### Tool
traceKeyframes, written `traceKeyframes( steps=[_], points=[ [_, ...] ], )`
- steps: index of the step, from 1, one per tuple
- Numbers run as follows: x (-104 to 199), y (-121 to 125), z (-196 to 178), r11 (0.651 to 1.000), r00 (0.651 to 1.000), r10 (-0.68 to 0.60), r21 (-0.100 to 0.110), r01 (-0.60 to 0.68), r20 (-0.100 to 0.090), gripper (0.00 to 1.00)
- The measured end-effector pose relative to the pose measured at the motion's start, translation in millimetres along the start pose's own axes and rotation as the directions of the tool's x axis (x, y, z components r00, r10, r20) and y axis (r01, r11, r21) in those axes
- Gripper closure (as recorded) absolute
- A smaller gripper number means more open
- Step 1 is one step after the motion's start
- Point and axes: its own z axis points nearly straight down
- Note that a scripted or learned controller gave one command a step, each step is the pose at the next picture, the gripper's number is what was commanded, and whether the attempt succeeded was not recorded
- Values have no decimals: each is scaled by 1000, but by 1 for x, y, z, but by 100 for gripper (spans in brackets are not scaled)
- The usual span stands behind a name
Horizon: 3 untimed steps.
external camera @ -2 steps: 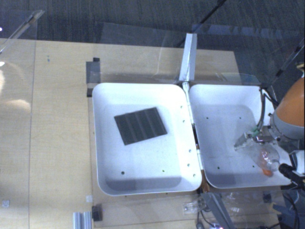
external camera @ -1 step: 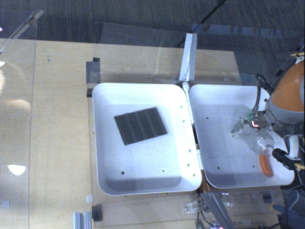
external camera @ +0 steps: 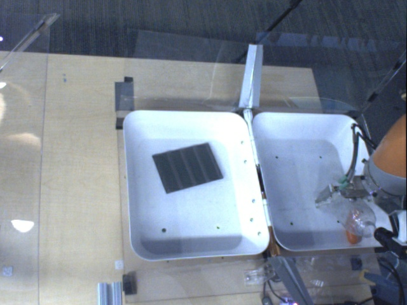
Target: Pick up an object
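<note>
A dark grey ribbed rectangular pad (external camera: 187, 168) lies flat in the left bin (external camera: 143, 234), slightly turned. In the right bin (external camera: 299, 138), near its front right corner, lies a small clear plastic object (external camera: 357, 222) with an orange end (external camera: 351, 237). My gripper (external camera: 331, 196) reaches in from the right, low over the right bin's floor, just up and left of the clear object. The grey wrist and orange band (external camera: 391, 154) sit at the right edge. Nothing can be seen held in the gripper.
A metal divider post (external camera: 250, 78) stands behind the seam between the bins. Cables and clamps (external camera: 286, 278) crowd the bench front under the right bin. A black bracket (external camera: 125, 97) sits at the left bin's back corner.
</note>
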Motion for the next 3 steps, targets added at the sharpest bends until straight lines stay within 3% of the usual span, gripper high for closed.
traceKeyframes(
  steps=[1,2,3],
  points=[
    [2,5,-137,989,989,145,-5,-145,2,0],
    [10,-7,-10,991,991,134,3,-134,0,0],
    [16,-5,-167,957,957,289,-5,-289,1,0]
  ],
)
